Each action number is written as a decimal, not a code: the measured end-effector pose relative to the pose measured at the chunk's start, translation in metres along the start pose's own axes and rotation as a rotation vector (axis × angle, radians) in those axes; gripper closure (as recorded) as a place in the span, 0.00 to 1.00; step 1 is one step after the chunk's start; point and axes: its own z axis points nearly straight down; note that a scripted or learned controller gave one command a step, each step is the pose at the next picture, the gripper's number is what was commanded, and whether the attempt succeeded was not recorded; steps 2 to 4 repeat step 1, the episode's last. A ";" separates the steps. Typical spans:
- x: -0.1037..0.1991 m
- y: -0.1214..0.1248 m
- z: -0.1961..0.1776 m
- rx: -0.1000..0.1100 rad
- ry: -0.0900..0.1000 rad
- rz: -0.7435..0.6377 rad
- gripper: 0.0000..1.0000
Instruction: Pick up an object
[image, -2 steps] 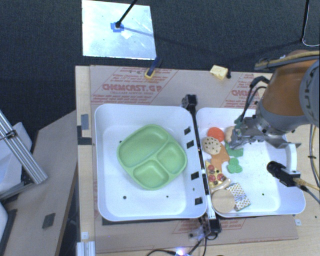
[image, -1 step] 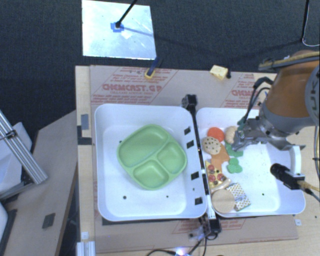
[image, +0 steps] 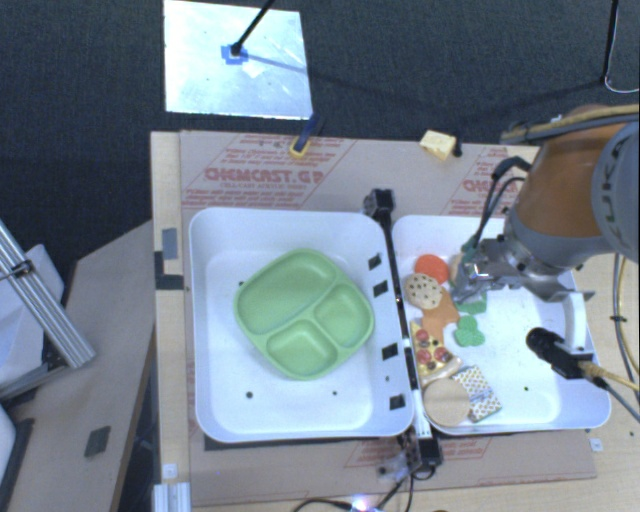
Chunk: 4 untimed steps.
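Green tray (image: 303, 314) in left bin (image: 215, 330), hand (image: 470, 288) over toy food (image: 440, 340) in right bin (image: 560, 400)

The robot arm (image: 585, 190) comes in from the right side of the frame. It is big and grey, with a wide orange band near the top right. The arm bends down and toward the left. Its wrist is the grey round part in the middle right of the frame. The gripper (image: 468, 285) sits at the end of the wrist, low down, pointing to the left and down. It is silver and small. A thin black cable runs along the arm, near its left side.
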 end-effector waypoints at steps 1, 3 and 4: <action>0.000 0.000 -0.001 -0.001 0.000 0.001 1.00; 0.000 0.000 -0.001 -0.001 0.000 0.001 1.00; 0.000 0.000 -0.001 -0.001 0.000 0.001 1.00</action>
